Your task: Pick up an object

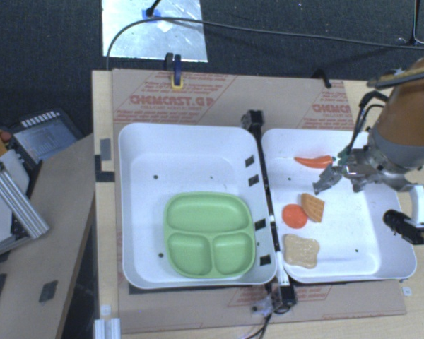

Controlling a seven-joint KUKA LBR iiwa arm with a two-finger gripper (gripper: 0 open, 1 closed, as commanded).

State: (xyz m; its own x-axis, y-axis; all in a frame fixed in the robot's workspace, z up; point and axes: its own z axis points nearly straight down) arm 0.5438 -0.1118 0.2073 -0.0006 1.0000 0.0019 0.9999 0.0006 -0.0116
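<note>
the likeliest thing to be picked is the tan wedge (312, 207), a small ridged cracker-like piece lying flat in the right bin (360, 256), near the bin's middle. it sits just on the near side of the gripper (326, 181), a touch to its left, so i'd guess the coming move is a short drop down and toward the near edge. its long axis runs roughly far-to-near, slightly slanted.

touching the wedge's left edge is an orange-red disc (294, 216), smooth and round like a toy tomato slice. nearer still lies a pale beige slab (300, 251), lumpy in outline, like a piece of toy bread or chicken. on the far side of the gripper is a slim orange carrot (314, 162), its long axis lying left-to-right, pointed at the left end.

the gripper hangs low over the bin with nothing visibly between its fingers; whether they are spread or pressed together i cannot tell from here.

the arm (410, 126) comes in from the right, grey with an orange band.

in the left bin (155, 154) rests a green divided plate (208, 233), matte plastic with three compartments, well apart from all this.
</note>
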